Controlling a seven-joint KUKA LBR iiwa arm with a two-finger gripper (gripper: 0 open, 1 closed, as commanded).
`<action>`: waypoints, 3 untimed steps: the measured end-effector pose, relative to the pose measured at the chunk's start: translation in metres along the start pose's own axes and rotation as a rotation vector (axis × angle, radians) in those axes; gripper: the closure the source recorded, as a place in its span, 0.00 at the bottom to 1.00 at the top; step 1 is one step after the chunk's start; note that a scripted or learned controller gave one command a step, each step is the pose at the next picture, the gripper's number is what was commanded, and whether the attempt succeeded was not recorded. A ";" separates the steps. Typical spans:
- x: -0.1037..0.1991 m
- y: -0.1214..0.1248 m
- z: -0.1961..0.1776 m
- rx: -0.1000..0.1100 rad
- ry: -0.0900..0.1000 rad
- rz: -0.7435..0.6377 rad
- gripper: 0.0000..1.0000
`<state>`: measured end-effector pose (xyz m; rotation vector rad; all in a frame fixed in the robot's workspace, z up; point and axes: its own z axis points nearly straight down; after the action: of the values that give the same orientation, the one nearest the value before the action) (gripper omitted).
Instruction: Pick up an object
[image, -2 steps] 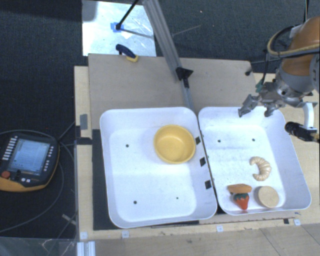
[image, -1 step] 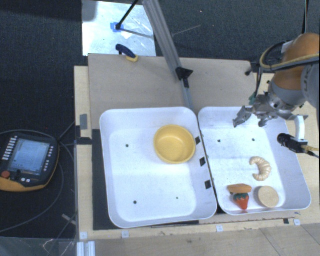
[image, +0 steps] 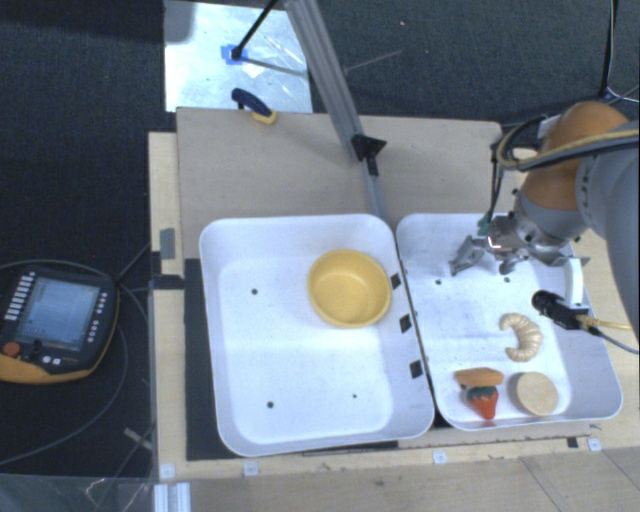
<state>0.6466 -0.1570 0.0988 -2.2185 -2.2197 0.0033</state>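
Gripper: the gripper (image: 487, 256) hangs over the upper part of the right bin (image: 440, 320), its two grey fingers spread apart with nothing between them; one finger (image: 463, 257) reaches toward the left, the other (image: 508, 262) sits nearer the wrist.
Arm: the arm (image: 580, 170) comes in from the right, its orange band above the wrist.
Croissant: the croissant (image: 522, 335) lies in the right bin below and to the right of the gripper, well apart from it. It is a pale curved piece; its long axis runs roughly up and down the view, with the curve bulging to the right and both ends pointing left.
Cookie: a round tan cookie (image: 536, 393) lies just below the croissant, near the bin's lower right corner.
Carrot: an orange-and-red carrot (image: 482, 392) sits left of the cookie, its orange end uppermost and its red end toward the bin's lower rim.
Bowl: a yellow bowl (image: 349, 288) stands upright in the left bin (image: 260, 380), toward its upper right corner, close to the wall shared with the right bin.
Pendant: a control pendant (image: 52, 320) with a lit screen rests on the dark floor left of the bench; its screen text is too small to read.
Writing: no label or brand can be read on any item.
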 end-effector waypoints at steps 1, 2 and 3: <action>0.000 0.000 0.008 -0.005 -0.001 0.000 0.00; 0.000 0.001 -0.003 -0.007 -0.001 0.000 1.00; -0.001 -0.008 -0.054 -0.009 -0.002 0.000 1.00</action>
<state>0.6392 -0.1579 0.1529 -2.2244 -2.2248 -0.0047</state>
